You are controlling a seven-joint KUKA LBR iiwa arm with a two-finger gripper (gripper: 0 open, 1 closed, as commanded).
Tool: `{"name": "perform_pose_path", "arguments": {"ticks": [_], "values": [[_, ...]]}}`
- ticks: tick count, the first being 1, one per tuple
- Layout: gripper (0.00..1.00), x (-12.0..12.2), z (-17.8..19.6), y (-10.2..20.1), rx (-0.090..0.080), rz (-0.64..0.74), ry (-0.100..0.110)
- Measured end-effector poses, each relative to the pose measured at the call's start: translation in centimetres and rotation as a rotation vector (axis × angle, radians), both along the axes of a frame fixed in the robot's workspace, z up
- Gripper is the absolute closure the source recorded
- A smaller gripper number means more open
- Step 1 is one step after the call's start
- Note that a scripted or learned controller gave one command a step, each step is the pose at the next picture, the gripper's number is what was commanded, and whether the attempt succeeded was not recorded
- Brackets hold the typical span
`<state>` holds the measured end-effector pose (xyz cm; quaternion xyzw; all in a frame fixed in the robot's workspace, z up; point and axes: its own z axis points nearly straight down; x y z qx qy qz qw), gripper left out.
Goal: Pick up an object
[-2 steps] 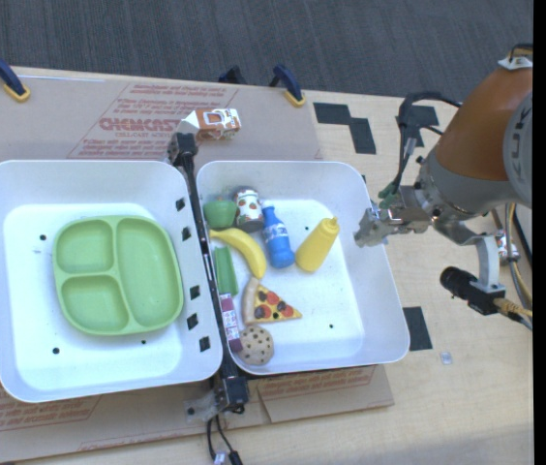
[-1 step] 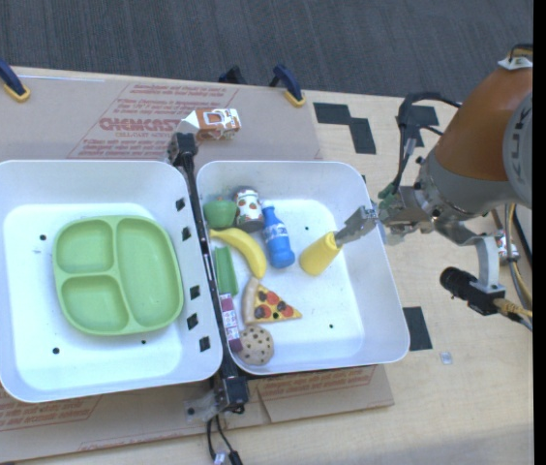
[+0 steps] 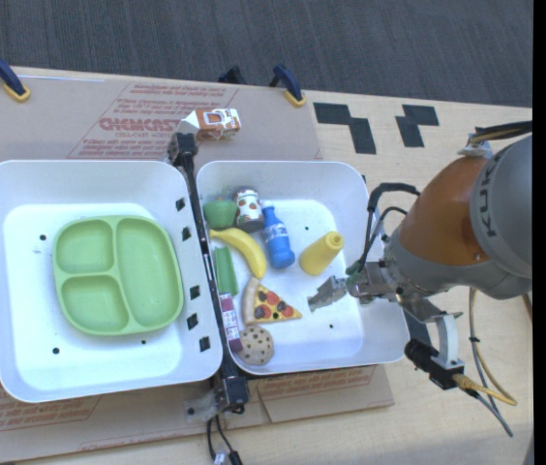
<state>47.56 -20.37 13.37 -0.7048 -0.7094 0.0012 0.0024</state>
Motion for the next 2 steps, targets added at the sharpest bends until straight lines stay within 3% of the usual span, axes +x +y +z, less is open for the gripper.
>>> {"name": "perform_pose_path", "arguments": {"ticks": [1,2], "values": [[0.00,4.9,-4.2,2.8,-0.001,0.002,-0.002],[1.00,4.9,-3.2,2.7,-0.001,0.005,0.000]]}}
